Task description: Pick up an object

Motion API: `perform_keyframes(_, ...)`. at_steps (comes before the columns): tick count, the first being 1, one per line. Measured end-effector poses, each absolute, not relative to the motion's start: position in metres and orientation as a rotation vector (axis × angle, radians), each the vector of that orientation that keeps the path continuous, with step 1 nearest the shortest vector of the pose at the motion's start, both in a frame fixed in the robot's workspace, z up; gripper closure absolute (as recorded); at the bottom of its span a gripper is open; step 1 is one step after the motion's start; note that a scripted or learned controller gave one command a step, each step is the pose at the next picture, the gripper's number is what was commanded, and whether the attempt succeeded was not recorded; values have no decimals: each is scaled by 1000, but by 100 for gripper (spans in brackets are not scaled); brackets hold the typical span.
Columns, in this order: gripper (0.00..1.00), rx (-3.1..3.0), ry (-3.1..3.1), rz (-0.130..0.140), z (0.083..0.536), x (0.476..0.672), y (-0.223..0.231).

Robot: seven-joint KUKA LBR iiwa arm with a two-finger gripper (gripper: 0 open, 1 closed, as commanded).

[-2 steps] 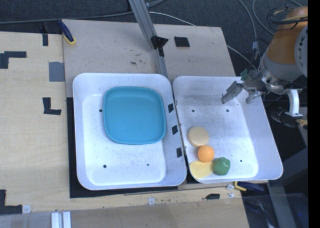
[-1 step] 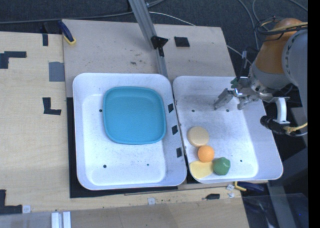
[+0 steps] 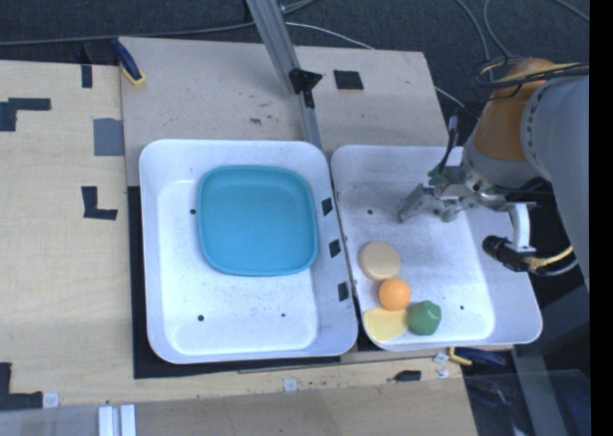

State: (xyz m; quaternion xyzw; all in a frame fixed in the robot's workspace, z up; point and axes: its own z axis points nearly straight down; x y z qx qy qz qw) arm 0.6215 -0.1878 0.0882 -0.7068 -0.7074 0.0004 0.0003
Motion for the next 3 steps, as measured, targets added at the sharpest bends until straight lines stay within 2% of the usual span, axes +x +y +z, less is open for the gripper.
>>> perform_keyframes(1,100,-2221,-2223,1,99,622,-188)
perform_keyframes(3,100,-2223,-2224,-2,196,626,-198)
